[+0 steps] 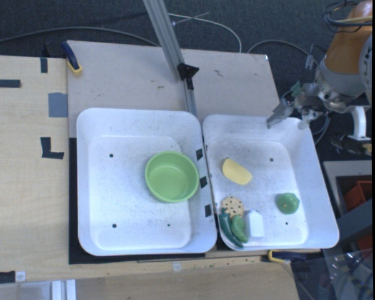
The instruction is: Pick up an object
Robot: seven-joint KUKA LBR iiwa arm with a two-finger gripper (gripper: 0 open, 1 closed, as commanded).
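Yellow and oblong, the soap-like block [237, 171] lies in the right bin [312, 167], toward that bin's left side and about midway between its far and near walls. Its long axis runs on a slant, from far-left to near-right.

In the camera view the claw [289, 115] hangs over the far rim of the right bin, near the bin's far-right corner, with the arm [347, 55] coming in from the right. Two grey fingers splay apart with a visible gap and nothing between them, so the claw stands open and empty.

From the claw, the yellow block lies to the left and nearer, well apart. A small green ball-like thing [287, 202] sits almost straight toward the near side from the claw, by the bin's right wall. A cluster sits at the near-left of the same bin: a speckled tan disc [232, 205], a dark green piece [236, 227] and a small white block [255, 223], touching or just beside each other.

The green bowl [171, 177] rests in the left bin [94, 167], farthest from the claw.

By my judgement the yellow block and the green ball are the easiest reaches, each lying alone.
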